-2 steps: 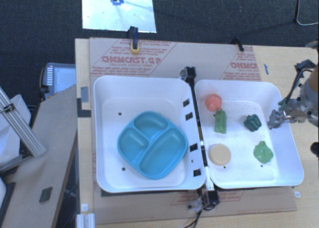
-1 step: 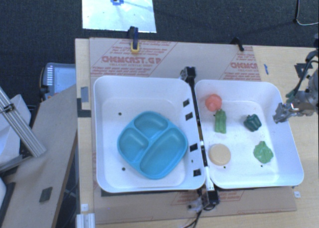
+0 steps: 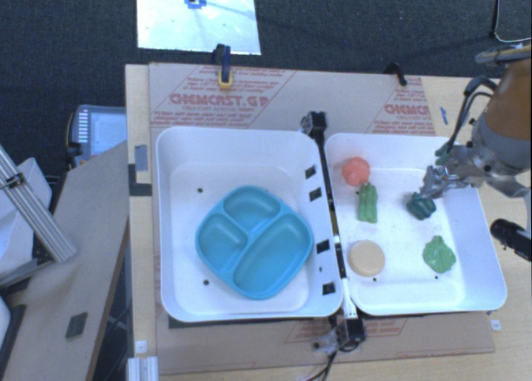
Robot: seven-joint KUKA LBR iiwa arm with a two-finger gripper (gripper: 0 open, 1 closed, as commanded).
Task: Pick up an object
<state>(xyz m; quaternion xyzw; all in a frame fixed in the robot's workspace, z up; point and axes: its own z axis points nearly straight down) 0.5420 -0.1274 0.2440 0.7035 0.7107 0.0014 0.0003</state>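
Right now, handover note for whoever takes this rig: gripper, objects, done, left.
Gripper: low in the right bin, at its far right, just above the dark teal object; grasp not confirmed.
Also in the right bin: orange ball, green block, tan disc, green leafy piece.
Left bin: blue divided plate.
Done: approach to the teal object.
Left: secure a grasp and lift.
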